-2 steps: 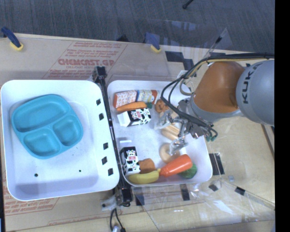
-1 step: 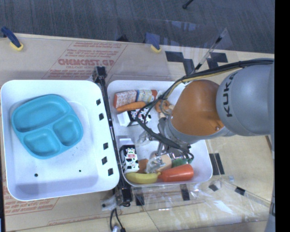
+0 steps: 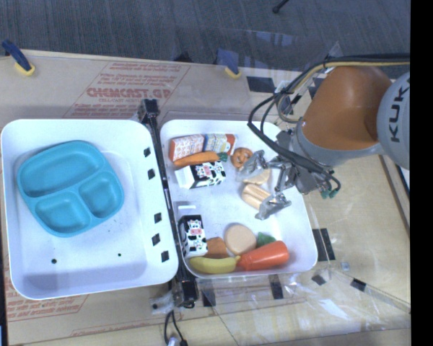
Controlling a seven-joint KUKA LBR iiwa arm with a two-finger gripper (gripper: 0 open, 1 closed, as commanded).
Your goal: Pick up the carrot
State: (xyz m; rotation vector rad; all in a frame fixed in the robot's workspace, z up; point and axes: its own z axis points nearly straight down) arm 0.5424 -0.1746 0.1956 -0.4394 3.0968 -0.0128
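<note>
The end effector [image 3: 273,193] appears spread and holds nothing. The carrot [image 3: 196,159] lies well to its left, wedged between packets [image 3: 202,144] and a carton [image 3: 208,174]; those could be snagged instead.

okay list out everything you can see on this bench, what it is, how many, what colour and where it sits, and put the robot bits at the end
bins: 2, white, side by side on the bench
divided plate: 1, blue, in the left bin
carrot: 1, orange-red with a green top, front of the right bin
small carrot: 1, orange, back of the right bin
banana: 1, yellow, front edge of the right bin
cow-print cartons: 2, black and white, right bin, one mid, one front left
food packets: 2, red and white, back of the right bin
clamps: 2, yellow and blue, back edge of the bench
arm: 1, grey with an orange band, reaching from the right
gripper: 1, metal, above the right bin's right side
</note>
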